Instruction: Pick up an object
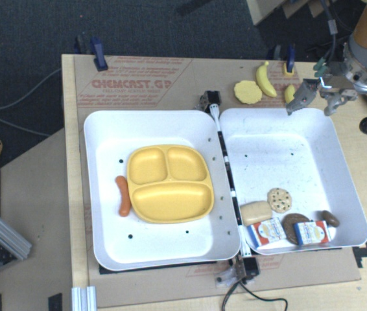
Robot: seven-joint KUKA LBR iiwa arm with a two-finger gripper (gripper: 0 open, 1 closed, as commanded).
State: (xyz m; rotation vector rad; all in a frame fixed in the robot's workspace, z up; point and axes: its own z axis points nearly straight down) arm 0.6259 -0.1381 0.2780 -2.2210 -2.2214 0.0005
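Hovering spread and empty above the right bin's point(339, 141) far rim, the claw point(318, 98) risks closing on nothing: cookie point(279, 199) and cartons point(271, 230) crowd the near corner.

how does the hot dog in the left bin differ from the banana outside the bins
The hot dog is orange-red and nearly straight; the banana is yellow and curved.
The hot dog lies inside the left bin, right beside the yellow divided plate; the banana lies on the bench behind the right bin, next to a yellow round piece.
Both are long, slim toy foods lying flat, roughly lengthwise front to back in the view.
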